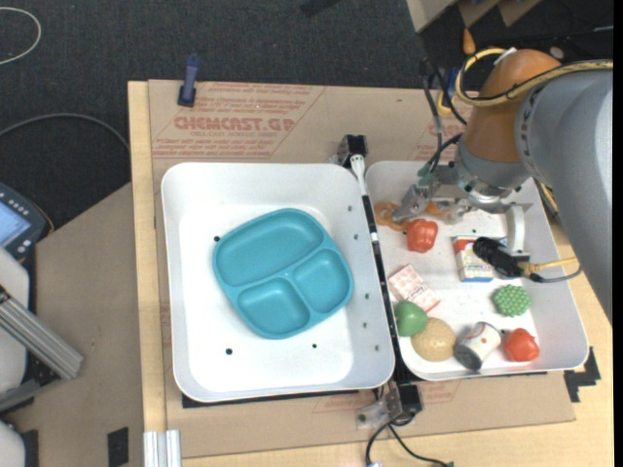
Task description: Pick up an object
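From the camera above the bench, you have the gripper (425, 202) low over the far part of the right bin (574, 343), near its wall with the left bin (185, 290). The slant hides how far it is open, and nothing shows in its grasp, so I judge this to be the approach, with the pick not yet made. The likeliest target is the red object (421, 234), just on the near side of the gripper, with an orange piece (387, 214) close beside it toward the shared wall. Your next move calls for centring over one of these and coming down clear of the other. The right bin is crowded: a small box (474, 264) lies mid-bin, a pink patterned packet (409, 285) sits by the shared wall, and a green ball (410, 319) touches a tan ball (434, 340) at the near edge. Along that edge are also a grey and white item (475, 344) and a red piece (522, 345), with a bumpy green ball (511, 300) just behind. The left bin holds a teal divided plate (282, 272) at its middle.
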Tool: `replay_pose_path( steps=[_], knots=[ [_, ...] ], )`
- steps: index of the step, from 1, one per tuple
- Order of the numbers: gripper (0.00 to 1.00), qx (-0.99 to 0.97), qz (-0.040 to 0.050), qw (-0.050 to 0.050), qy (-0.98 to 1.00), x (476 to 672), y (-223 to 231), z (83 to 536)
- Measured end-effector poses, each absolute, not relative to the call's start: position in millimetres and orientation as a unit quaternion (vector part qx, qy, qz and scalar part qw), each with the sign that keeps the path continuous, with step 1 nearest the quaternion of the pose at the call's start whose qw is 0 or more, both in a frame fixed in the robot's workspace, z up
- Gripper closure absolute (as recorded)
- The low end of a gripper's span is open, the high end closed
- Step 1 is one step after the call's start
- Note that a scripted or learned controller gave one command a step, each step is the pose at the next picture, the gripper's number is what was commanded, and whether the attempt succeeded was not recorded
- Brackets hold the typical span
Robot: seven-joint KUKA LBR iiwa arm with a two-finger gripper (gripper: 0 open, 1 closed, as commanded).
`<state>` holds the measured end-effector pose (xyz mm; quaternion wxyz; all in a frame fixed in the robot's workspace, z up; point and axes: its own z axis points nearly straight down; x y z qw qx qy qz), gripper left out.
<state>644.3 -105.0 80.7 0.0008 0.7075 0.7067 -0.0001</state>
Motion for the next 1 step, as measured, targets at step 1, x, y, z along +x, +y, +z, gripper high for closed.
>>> replay_pose_path(
  steps=[1],
  knots=[
    [0.00, 0.710, -0.0151, -0.008, 0.704, 660.4, -101.7, 84.8]
  ],
)
